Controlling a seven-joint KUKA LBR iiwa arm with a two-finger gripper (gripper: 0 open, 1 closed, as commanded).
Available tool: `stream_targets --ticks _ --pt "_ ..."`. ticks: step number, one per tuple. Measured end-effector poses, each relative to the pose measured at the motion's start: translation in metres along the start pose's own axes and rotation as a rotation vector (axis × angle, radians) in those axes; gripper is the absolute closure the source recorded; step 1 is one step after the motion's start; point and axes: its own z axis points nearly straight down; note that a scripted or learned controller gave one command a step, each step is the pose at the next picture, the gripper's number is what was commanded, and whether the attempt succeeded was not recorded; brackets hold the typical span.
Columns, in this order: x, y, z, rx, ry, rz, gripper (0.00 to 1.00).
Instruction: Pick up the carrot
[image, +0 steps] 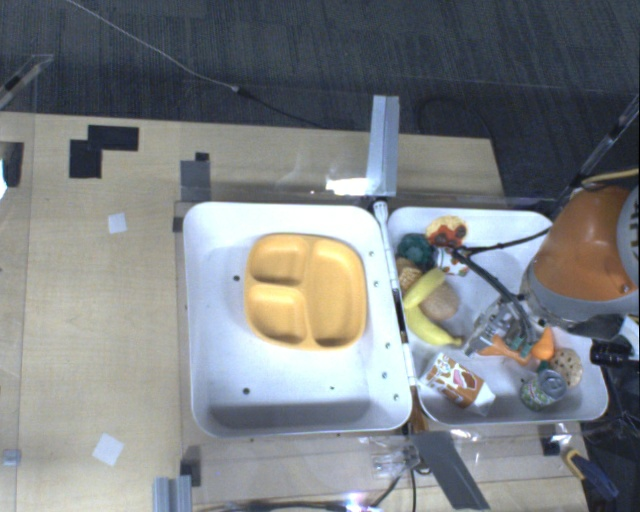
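- A grey arm (590, 260) with an orange band reaches in from the right over the right bin (590, 405), one of two shallow white bins set side by side on a bench.
- The gripper (503, 332) hangs low over the middle of the right bin, towards its near edge.
- The carrot (520, 347), orange with a green tip, lies in the same bin directly at the gripper, touching or just under its metal parts.
- The carrot's long axis seems to run roughly left to right across the bin, its thicker orange end towards the bin's right edge.
- Whether the gripper is spread or closed cannot be told; the parts are small and tangled with the carrot, so no grasp can be claimed.
- A banana (425, 305) lies just left of the gripper, and a small carton (455, 382) sits near the bin's near edge.
- A round tin (543, 390) sits close by the carrot, towards the near right corner.
- The left bin (215, 320) holds a yellow divided tray (305, 290), well apart from the arm.
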Motion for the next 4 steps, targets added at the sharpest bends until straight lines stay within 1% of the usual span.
stream_targets --ticks 1,2,3,4 --pt "-0.022 -0.075 0.012 0.008 0.005 -0.048 1.0" --pt "0.026 -0.009 0.011 0.004 0.001 0.243 1.0" --pt "0.021 -0.015 -0.111 0.007 0.004 0.439 1.0" --pt "0.02 0.013 0.012 0.006 0.003 0.621 1.0"
